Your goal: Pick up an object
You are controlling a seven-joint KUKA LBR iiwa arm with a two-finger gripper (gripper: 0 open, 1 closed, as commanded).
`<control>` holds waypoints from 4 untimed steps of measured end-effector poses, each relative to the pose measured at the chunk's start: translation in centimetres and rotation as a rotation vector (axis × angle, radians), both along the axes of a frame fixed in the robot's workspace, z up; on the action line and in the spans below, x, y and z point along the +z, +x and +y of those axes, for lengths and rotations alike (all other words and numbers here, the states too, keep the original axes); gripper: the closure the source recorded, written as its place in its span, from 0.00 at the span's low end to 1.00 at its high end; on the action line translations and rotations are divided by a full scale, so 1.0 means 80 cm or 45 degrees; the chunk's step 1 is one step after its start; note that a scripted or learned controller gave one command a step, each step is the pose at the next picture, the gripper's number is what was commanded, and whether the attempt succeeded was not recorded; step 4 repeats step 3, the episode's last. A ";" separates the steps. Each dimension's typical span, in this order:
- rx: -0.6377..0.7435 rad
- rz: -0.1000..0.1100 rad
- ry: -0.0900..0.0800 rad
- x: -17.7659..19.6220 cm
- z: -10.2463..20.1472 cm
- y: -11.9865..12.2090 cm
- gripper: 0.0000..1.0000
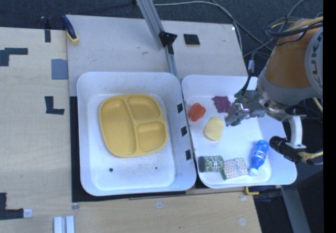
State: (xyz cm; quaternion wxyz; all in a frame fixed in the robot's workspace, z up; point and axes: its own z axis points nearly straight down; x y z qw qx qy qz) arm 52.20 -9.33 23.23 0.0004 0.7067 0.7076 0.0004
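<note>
From above, my gripper [234, 116] hangs over the right bin [278, 171], just right of the yellow lemon [213, 128], which looks the likeliest pick. It looks light, firm and rounded, so it may roll; I would take it across its middle. The gripper is dark and small here: I cannot tell how it is set, and nothing visibly sits in it.
</note>
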 end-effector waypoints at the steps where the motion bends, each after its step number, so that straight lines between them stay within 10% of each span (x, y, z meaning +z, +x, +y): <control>1: 0.006 0.004 0.001 -0.016 0.065 0.023 1.00; 3: 0.007 0.004 0.002 -0.024 0.191 0.057 1.00; 4: 0.007 0.004 0.002 -0.024 0.191 0.057 1.00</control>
